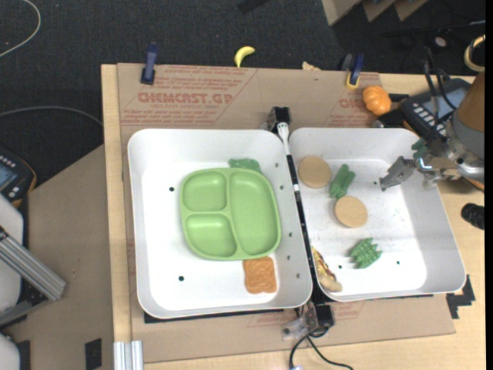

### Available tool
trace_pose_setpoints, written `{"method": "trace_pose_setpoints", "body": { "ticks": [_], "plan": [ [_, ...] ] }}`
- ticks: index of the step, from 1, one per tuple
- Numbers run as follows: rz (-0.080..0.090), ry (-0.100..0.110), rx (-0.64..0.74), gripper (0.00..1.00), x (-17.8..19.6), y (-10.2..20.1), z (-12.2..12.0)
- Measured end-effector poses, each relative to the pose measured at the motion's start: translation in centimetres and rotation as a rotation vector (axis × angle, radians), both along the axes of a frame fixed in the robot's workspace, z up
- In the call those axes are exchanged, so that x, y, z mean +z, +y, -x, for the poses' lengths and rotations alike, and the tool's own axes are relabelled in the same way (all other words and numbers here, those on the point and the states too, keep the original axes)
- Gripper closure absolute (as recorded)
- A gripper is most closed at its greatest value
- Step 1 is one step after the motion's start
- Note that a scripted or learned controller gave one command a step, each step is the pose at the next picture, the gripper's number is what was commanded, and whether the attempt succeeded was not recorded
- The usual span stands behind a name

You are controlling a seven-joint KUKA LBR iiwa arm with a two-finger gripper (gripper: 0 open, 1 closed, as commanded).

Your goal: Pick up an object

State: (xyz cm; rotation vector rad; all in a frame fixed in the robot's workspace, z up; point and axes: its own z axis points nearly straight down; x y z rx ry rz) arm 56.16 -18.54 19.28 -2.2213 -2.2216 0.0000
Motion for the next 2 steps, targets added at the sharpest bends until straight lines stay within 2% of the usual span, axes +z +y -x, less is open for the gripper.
{"method": "trace_pose_setpoints", "body": {
  "ticks": [1, 2],
  "plan": [
    [-0.005, 0.006, 0.007, 0.00, -7.3, 6.2, -2.8],
    [-0.004, 0.009, 0.000, 0.00, -11.1, 9.3, 1.7]
  ]
}}
